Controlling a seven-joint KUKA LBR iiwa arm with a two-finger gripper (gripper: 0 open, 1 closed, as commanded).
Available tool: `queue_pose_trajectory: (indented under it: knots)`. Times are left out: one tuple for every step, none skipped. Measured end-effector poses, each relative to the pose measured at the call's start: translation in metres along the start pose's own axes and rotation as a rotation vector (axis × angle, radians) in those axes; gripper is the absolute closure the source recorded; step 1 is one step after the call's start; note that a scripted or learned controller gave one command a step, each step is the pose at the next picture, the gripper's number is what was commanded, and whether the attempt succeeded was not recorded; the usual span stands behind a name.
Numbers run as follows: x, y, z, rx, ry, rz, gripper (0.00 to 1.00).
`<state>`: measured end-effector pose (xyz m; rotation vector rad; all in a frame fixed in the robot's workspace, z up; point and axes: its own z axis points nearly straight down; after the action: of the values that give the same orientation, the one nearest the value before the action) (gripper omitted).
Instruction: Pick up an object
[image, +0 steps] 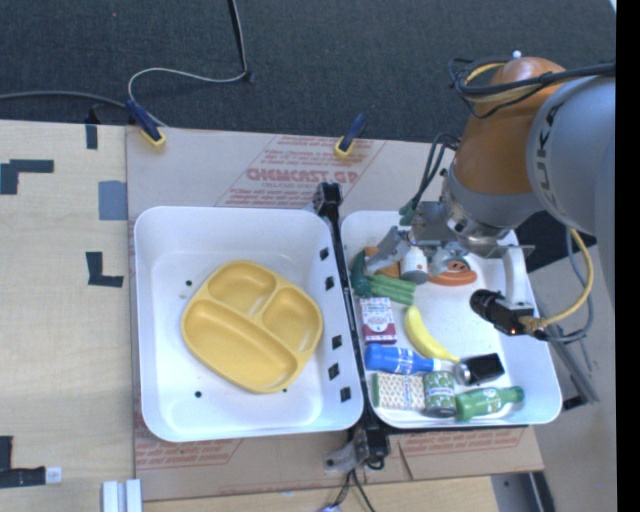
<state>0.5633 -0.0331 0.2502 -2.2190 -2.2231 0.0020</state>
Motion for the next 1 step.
queue_pose_trajectory:
  knots:
    - [-0.0759,0.0042,0.1540,-0.009,-0.002,0.003,0.00]
